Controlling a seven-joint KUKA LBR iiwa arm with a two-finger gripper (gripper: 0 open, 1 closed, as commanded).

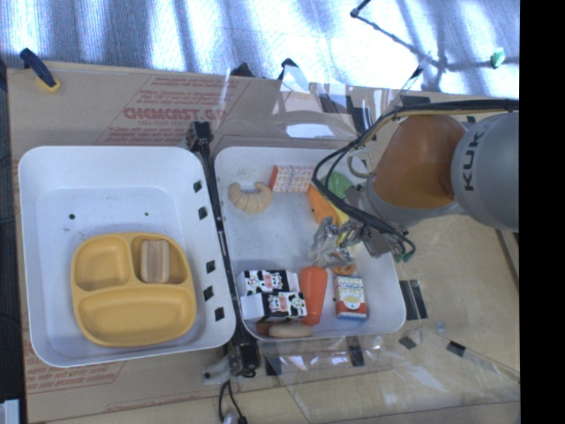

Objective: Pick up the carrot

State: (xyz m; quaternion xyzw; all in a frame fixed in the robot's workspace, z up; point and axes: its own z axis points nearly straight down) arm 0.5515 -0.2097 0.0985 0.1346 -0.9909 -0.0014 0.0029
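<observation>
two shallow white bins are sitting side by side on a bench. nearest the camera, along the near edge of the right bin (388, 312), a small tan sausage-shaped piece (289, 330) is lying flat.

going left to right: the left bin (40, 237) is holding a yellow divided tray (132, 312) near its near-left corner, with a tan block (154, 261) resting in the tray's small far compartment. in the right bin, a pale croissant (251, 196) is lying toward the far-left corner, and two cow-print cartons (274, 293) are sitting at the near edge. the carrot (313, 295) is lying just right of the cartons, its long axis running roughly from far to near, touching or almost touching them. a small orange juice box (351, 297) is sitting just right of the carrot.

the gripper (331, 246) is hanging over the middle of the right bin, just beyond the carrot's far end and slightly right. its metal fingers appear spread, pinching nothing. the grey arm (494, 170) is reaching in from the right. the coming move likely calls for a short shift toward the near edge.
</observation>
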